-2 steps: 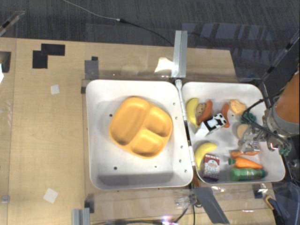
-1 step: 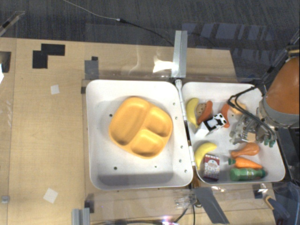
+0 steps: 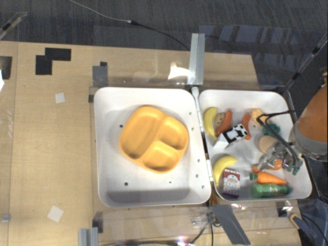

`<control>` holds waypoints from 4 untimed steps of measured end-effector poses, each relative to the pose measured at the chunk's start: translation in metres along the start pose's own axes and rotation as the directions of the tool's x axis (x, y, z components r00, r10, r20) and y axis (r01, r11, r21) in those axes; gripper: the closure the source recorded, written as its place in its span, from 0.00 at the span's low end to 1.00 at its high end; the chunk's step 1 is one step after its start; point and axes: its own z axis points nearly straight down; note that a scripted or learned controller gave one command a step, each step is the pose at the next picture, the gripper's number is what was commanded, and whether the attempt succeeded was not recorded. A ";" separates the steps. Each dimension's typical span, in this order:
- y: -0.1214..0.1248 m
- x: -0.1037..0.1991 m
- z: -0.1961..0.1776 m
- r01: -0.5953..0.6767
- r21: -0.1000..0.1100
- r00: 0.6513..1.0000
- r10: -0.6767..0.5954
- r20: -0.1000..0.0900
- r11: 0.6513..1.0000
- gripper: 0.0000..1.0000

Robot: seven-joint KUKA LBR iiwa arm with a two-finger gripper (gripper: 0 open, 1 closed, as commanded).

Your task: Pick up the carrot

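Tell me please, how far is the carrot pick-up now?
Done: the tool has reached the right bin and sits just above the carrot. In hand: nothing visibly; the carrot lies on the bin floor beside the green vegetable. Left: grasp and lift.

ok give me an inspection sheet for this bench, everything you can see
surface: light wooden bench bearing two shallow white bins, left bin and right bin
job's things: orange carrot with green end lying near the right bin's front, not lifted
clutter: yellow three-compartment plate in the left bin; in the right bin two yellow bananas, black-and-white toy cow, small red box, green vegetable
grippers: hand low in the right bin, just above the carrot in the picture; grip cannot be judged
cables: thin cable across the dark floor
surroundings: dark carpet behind the bench
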 end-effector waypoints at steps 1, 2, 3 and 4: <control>0.031 0.022 -0.001 -0.014 -0.002 1.000 0.014 -0.001 1.000 1.00; 0.109 0.069 -0.063 -0.203 -0.005 0.979 0.203 0.001 0.979 1.00; 0.041 0.031 -0.006 -0.289 0.003 0.957 0.289 -0.002 0.957 1.00; 0.076 0.050 -0.018 -0.512 -0.001 0.859 0.512 0.000 0.859 1.00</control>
